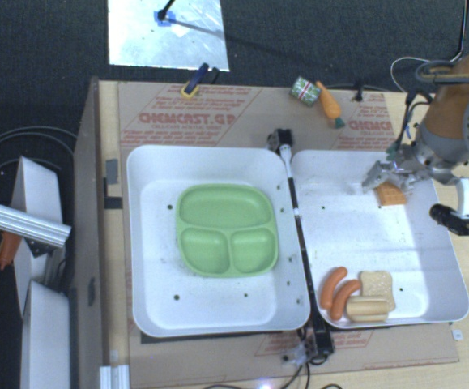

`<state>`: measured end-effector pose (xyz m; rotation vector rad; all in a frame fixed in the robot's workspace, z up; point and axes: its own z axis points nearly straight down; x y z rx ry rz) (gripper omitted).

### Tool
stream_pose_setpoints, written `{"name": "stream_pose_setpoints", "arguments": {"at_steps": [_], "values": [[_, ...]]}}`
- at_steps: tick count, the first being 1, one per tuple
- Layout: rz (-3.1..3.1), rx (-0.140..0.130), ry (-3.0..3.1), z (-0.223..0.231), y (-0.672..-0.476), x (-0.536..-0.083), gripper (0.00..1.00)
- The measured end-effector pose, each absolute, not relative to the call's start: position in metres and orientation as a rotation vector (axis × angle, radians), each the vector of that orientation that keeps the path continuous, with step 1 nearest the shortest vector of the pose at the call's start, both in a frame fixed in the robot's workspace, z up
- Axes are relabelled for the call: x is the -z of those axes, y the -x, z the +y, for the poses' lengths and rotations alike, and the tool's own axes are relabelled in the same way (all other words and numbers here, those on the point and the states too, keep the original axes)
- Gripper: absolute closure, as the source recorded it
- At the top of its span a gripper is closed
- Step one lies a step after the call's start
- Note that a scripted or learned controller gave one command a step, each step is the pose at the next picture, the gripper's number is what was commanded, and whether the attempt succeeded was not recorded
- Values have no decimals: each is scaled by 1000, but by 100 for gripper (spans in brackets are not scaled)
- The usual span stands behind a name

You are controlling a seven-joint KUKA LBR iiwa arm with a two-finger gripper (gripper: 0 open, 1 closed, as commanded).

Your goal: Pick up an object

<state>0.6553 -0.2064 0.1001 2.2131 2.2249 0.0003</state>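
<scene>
The gripper (390, 177) sits low over the right bin (356, 225), close to its far right corner, with the arm (453, 120) coming in over the bin's right rim. Just under and beside the tip lies a small tan cracker (391, 195), flat on the bin floor. The metal parts at the tip blur together, so I cannot tell how the fingers stand, or whether they touch the cracker or merely hang near it.

Nothing looks lifted. The cracker seems to rest on the bin, which I judge to mean the pick is not done: the arm is at or near a target, and the grasp and the lift are both left.

Other candidates lie at the right bin's near edge, toward its near left corner: 2 sausages (338, 290) side by side, a bread slice (377, 284) just right of them, and a bun (367, 307) touching the slice's near side. These are well apart from the gripper.

The left bin (157, 217) holds a green tray (226, 229) with 3 compartments, set near its middle.

Behind the bins, on the board's (185, 116) far edge, are a small can (305, 90) and a toy carrot (329, 104) side by side, outside both bins.

If the cracker is the target, its thin flat shape may make it hard to catch.
</scene>
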Motion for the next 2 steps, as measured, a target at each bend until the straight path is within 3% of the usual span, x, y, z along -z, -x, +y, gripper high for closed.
{"name": "stream_pose_setpoints", "arguments": {"at_steps": [2], "values": [[2225, 0, -2213, -206, -655, -100, 0]]}}
